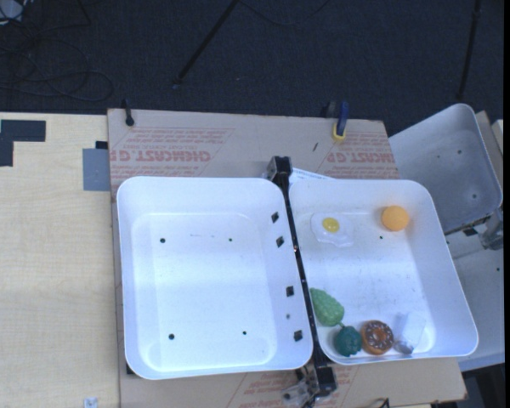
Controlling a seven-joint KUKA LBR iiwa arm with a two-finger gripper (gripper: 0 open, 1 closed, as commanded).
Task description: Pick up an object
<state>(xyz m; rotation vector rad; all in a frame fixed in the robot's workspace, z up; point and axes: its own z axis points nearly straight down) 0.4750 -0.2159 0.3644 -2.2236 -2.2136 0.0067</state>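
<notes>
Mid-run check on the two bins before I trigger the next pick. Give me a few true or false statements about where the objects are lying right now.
1. The orange ball lies in the right bin. True.
2. The fried egg toy lies in the left bin. False: it lies in the right bin, near the divider at the far end.
3. The donut sits between the dark teal object and a pale, translucent object along the right bin's near edge. True.
4. The light green object lies beside the orange ball. False: it is at the opposite end of the bin, next to the dark teal object.
5. All the toys are in the right bin. True.
</notes>
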